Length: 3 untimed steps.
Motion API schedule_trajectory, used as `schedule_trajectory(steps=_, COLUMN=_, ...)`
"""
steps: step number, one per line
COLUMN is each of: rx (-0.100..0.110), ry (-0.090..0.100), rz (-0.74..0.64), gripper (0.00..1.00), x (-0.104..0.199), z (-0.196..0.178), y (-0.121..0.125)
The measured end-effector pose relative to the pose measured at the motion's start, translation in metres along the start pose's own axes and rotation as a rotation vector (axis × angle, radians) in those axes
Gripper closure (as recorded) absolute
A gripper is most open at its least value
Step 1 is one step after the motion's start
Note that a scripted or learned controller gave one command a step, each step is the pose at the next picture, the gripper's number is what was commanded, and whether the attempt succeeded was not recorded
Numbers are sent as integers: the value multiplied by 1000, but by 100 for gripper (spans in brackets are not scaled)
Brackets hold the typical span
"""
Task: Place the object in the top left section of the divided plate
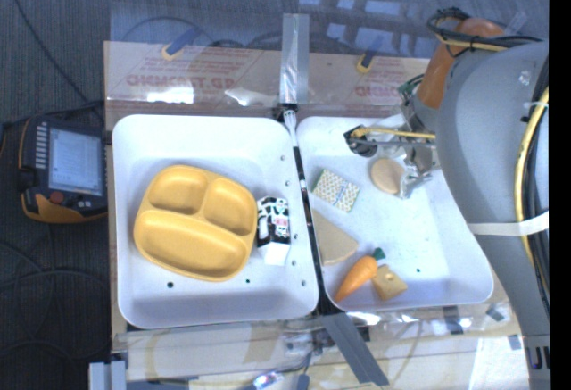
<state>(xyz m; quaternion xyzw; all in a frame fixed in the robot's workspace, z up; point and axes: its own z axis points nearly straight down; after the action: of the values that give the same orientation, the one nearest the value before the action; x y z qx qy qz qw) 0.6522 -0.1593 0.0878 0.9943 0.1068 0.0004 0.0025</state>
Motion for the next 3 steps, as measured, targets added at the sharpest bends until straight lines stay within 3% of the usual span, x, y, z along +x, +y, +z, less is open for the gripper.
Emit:
schedule_trajectory(steps=1, rx=6, ry=-5, rz=4, gripper=100, x=6, z=0, y=6)
schedule_trajectory(steps=2, rx=4, ry=3, rz=-1, gripper=100, x=-95, z=-2, y=-30)
schedule_trajectory(steps=3, rx=1, ry=7, rz=2, gripper=100, x=-15, z=-1, y=-60)
